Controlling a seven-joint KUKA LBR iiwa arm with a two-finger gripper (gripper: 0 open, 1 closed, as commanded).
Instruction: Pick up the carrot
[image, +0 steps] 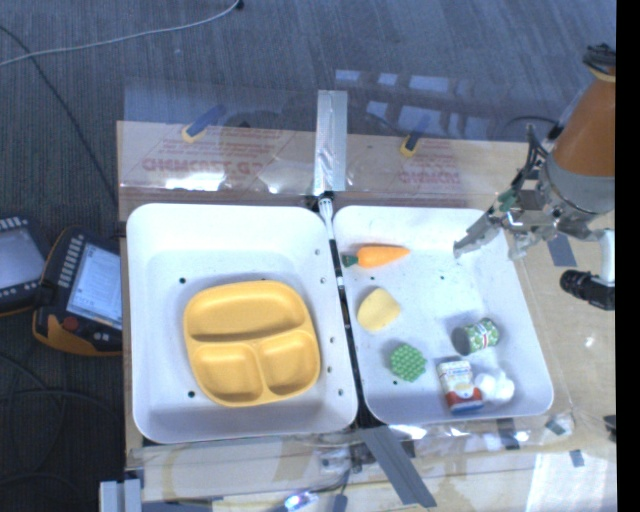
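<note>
Reaching in from the right edge of the frame, my gripper (487, 232) hung over the upper right part of the right-hand bin (530, 330), with the carrot (378, 256) lying to its left and a touch lower in the picture. That was the relation I judged the next move to turn on: the carrot was near but clearly apart from my fingers, with bare white bin floor between us. It lay in the upper left part of that bin, close to the wall the two bins share, its long axis running nearly left to right across the frame, green stub toward the shared wall and orange tip pointing back toward me. To take it across its narrow width I reckoned I would need my fingers set crosswise to that line.

My arm (590, 130) stood in the upper right of the frame, orange band above the grey wrist, the tool slanting down and to the left toward the bin. Whether my fingers were spread or closed I could not tell from this slant; nothing showed between them.

Below the carrot sat a yellow lump (378, 310), and further down a green knobbly piece (407, 361), both well clear of my path. The yellow tray (252, 340) lay in the left bin (160, 250).
</note>
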